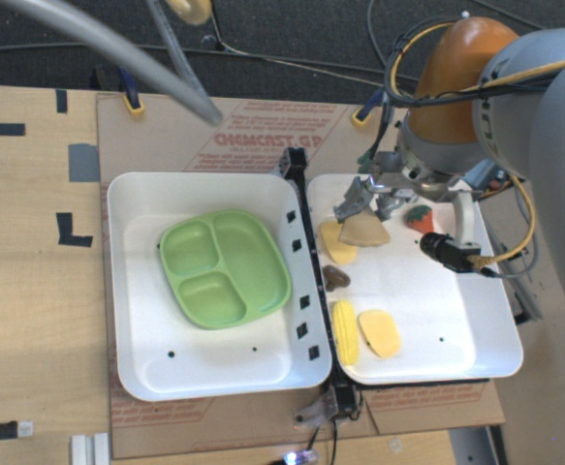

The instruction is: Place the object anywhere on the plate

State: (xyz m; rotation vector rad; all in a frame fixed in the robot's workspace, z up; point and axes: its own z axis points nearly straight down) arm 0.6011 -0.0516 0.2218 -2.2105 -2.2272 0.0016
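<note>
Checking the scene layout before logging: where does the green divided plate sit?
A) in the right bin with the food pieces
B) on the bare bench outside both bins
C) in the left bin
C: the green plate lies inside the left bin, apart from the right bin's food pieces.

Robotics lab; plywood bench (pixel 30 260) w/ tape marks; loose cables (pixel 292 61); clamped cardboard (pixel 263 129).
</note>
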